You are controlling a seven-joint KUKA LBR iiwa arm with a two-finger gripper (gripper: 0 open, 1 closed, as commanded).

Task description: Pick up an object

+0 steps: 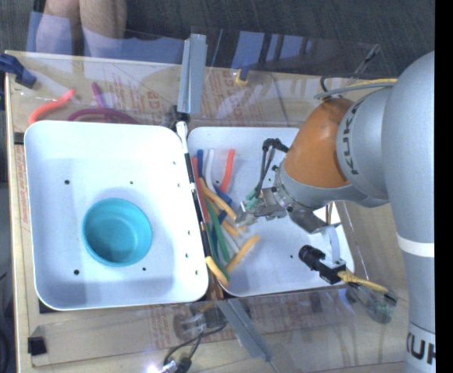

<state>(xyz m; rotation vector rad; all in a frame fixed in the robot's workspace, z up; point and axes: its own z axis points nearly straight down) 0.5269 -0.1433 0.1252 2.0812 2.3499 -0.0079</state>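
In the right bin (288, 274) a heap of thin sticks (220, 208) in red, blue, white, green, yellow and orange lies along the left wall. My gripper (249, 208) hangs low over the right side of that heap, near an orange stick (242, 251). Its fingertips are tangled visually with the sticks, so the grip cannot be read. The left bin (55, 162) holds a round blue bowl (117, 231), upright.
The arm's orange band (319, 154) and grey body cover the right bin's right half. Outside the bins, at the back left of the bench, lie a red tube (102, 116) and an orange piece (51, 106). Someone's legs (86, 6) stand beyond the bench.
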